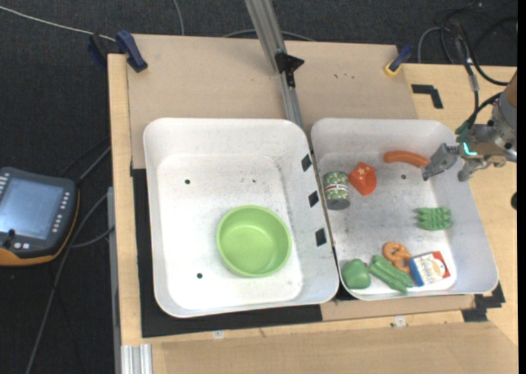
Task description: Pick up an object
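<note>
Approach is the step in hand: gripper [457, 164] hangs at the right bin's [485, 241] edge, fingers apart and holding nothing. Sausage [404, 158] lies just beyond the fingertips, tomato [363, 178] farther out. Next it must descend and straddle the sausage.

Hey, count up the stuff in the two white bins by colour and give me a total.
Green: 4 (bowl, leafy toy, pepper, pod)
Red or orange: 3 (sausage, red toy, pretzel)
Mixed: 2 (can, carton)
Total: 9
</note>
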Motion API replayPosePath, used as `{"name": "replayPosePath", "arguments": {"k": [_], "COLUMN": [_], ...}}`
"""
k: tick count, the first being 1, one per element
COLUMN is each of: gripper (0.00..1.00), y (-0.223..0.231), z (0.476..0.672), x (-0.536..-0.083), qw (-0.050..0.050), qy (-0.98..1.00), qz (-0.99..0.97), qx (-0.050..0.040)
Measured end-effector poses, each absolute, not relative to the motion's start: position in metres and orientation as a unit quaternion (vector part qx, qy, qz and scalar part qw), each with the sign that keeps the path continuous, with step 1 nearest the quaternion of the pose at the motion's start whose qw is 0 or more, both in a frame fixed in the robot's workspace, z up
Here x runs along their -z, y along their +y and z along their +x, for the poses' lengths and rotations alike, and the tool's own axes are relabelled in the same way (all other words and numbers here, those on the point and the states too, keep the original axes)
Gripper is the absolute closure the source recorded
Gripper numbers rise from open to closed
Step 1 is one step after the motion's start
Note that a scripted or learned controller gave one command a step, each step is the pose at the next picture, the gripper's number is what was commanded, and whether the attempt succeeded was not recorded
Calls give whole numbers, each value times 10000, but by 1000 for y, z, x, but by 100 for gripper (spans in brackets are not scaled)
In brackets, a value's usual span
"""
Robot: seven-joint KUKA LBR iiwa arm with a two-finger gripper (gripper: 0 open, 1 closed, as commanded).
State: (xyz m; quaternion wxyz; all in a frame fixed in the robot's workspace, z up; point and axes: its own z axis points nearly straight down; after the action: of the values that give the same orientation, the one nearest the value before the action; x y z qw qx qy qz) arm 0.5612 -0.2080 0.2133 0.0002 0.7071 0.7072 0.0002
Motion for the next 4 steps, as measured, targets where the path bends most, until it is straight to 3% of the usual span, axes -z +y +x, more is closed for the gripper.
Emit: {"name": "replayPosePath", "arguments": {"k": [1, 2, 3, 4], "gripper": [0, 0, 0, 0], "y": [-208, -204, -207, -207], "z": [561, 551, 560, 560], "x": [-213, -159, -107, -95], "qw": [1, -18, -15, -1], "qy": [7072, 7072, 7073, 7073], "qz": [7071, 7071, 7069, 7069], "qx": [-1, 10, 8, 1]}}
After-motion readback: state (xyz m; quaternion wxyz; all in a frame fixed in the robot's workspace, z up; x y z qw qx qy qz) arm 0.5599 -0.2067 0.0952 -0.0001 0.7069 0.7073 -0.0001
